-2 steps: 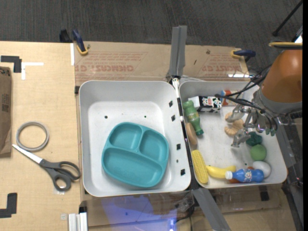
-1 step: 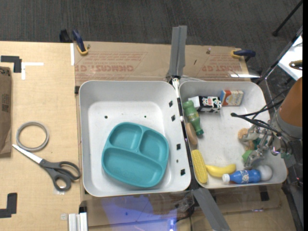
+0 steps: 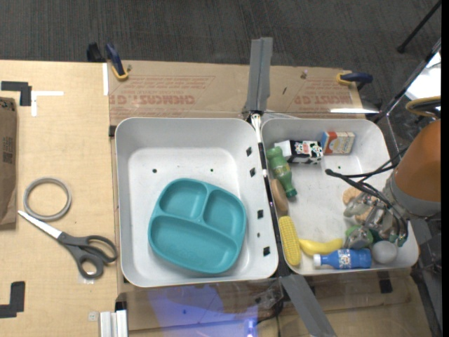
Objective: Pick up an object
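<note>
The gripper [image 3: 370, 220] is low in the right bin [image 3: 330, 121], close to the bin's near right corner, and I cannot tell its grip. The blue bottle [image 3: 344, 259], banana [image 3: 319, 245] and grey ball [image 3: 384, 252] crowd there, so it could bump them away.

The setting is a robotics lab or test workbench — a plywood bench [image 3: 56, 118] over grey carpet [image 3: 210, 12], cardboard sheeting [image 3: 182, 93] held by clamps [image 3: 116, 60], two white bins [image 3: 140, 146] mounted side by side, with scissors [image 3: 74, 244] and a tape roll [image 3: 47, 197] lying loose.
</note>
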Controlling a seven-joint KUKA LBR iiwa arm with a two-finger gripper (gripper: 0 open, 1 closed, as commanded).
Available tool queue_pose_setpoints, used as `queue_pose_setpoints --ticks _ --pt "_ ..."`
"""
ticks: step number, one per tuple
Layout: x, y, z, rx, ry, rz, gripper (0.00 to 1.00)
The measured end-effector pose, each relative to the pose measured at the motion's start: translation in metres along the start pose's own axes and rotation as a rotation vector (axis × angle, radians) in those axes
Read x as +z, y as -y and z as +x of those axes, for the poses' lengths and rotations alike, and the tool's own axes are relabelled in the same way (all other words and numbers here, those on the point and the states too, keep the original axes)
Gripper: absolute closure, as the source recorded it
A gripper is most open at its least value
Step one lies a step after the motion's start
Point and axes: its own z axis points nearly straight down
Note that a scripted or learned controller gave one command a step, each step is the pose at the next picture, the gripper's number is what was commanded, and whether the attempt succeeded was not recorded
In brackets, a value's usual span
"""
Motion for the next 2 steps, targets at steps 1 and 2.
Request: queue_pose_setpoints --ticks 1,2 --pt "0.000 -0.042 0.016 -0.022 0.000 -0.002 0.00" --pt "-0.082 0.024 -0.040 0.013 -0.007 0.002 0.00"
